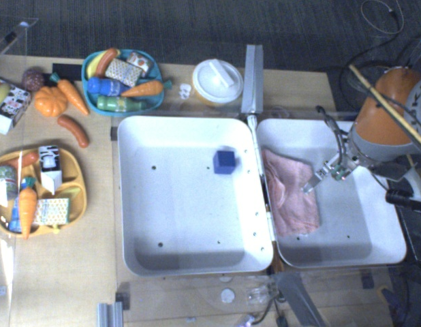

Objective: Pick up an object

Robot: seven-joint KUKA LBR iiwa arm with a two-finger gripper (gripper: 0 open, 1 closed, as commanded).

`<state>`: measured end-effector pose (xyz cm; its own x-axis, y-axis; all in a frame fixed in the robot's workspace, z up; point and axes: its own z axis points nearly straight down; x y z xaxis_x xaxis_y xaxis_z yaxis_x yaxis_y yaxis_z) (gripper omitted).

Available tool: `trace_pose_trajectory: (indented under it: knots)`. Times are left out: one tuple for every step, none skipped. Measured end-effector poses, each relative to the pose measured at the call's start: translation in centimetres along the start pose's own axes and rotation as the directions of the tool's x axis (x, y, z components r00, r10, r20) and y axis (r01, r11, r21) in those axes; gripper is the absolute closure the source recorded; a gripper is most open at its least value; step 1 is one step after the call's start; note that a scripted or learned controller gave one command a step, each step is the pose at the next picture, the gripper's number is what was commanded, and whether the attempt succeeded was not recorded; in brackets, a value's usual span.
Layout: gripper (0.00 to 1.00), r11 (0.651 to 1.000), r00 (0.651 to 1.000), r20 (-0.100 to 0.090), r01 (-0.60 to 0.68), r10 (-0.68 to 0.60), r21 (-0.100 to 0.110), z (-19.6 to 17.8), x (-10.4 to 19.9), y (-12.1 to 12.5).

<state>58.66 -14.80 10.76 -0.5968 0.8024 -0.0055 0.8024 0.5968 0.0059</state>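
Note:
A pink cloth (289,193) lies crumpled along the left side of the right bin (374,244). A small blue cube (225,161) sits in the upper right part of the left bin (176,237). My gripper (313,182) reaches in from the right and hangs low at the cloth's right edge, its thin fingers pointing down-left at the fabric. Nothing shows between the fingers, and they are too small in this view to judge their gap.
Left of the bins stand a blue bowl (95,101) and a yellow tray (78,196) of toy food, with loose toy vegetables (60,101) on the bench. A white lidded container (218,80) sits behind the bins. Cables (374,19) run at the right.

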Motion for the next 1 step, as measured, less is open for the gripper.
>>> trace_pose_trajectory:
  knots:
    - [0.00,1.000,1.000,0.005,-0.028,0.028,-0.006,1.73,0.66,5.26]
